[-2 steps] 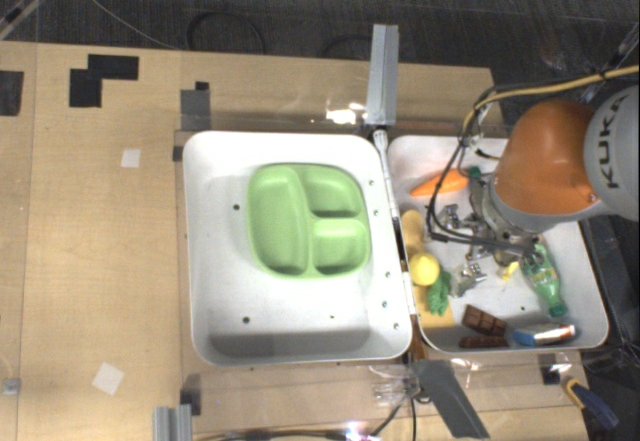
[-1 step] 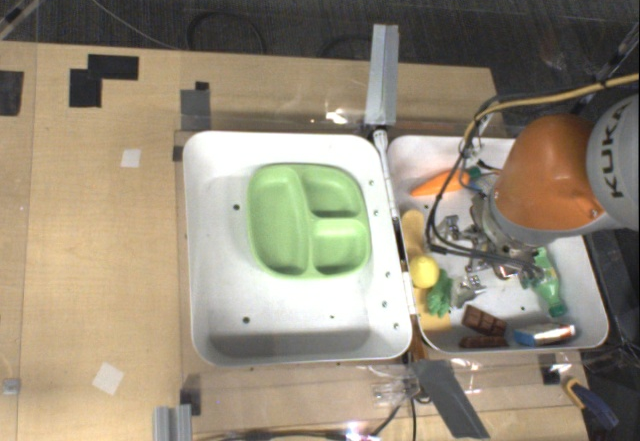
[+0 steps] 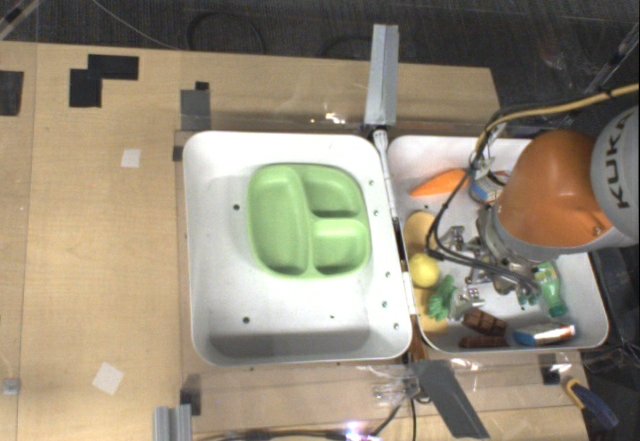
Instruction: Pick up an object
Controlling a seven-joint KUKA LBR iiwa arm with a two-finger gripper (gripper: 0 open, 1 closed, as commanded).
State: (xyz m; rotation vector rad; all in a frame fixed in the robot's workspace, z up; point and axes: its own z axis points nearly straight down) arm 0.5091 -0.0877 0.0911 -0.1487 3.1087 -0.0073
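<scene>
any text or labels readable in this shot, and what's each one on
"KU" in dark letters on the grey arm, cut off by the picture's edge.
Nothing else reads: the blue and red item and the brown item in the right bin are too small and blurred to show any print.
The green tray in the left bin bears no lettering.

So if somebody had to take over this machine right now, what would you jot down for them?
End effector: low in the right bin among the objects; grip state unclear.
Objects: orange carrot-shaped piece, yellow lemon-like piece, brown item, green item, all lying in the right bin.
Left bin: holds a green divided tray.
Done: nothing seen lifted.
Left: grasp one object and raise it.
</scene>
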